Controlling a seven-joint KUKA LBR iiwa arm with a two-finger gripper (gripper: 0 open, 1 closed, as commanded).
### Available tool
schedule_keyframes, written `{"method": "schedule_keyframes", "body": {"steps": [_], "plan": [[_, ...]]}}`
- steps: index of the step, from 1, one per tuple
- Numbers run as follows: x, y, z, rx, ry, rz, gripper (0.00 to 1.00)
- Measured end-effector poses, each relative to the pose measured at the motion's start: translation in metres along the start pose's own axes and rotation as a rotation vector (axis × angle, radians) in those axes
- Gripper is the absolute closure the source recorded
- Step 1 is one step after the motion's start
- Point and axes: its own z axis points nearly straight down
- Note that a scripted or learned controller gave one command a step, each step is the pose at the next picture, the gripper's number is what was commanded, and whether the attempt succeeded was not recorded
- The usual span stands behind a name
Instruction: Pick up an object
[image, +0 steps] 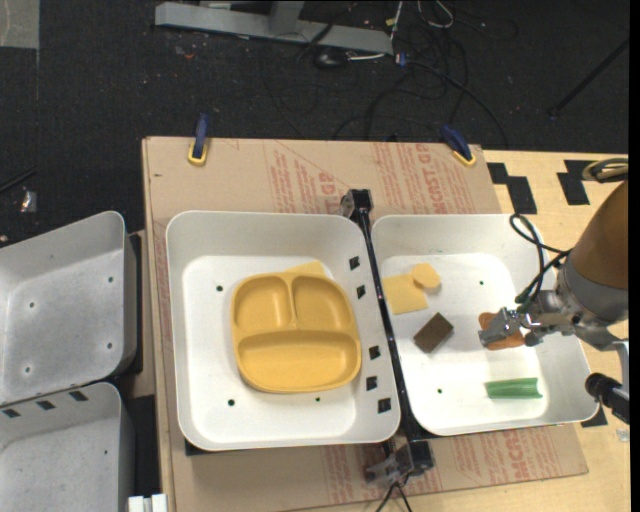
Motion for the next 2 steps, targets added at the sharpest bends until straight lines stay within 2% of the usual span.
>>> {"method": "schedule_keyframes", "body": {"steps": [1, 2], "plan": [[0.0, 0.002, -0.053, 0.0, 0.0, 0.0, 1.0], [0.054, 0.037, -0.056, 0.002, 0.003, -0.006, 1.0]]}}
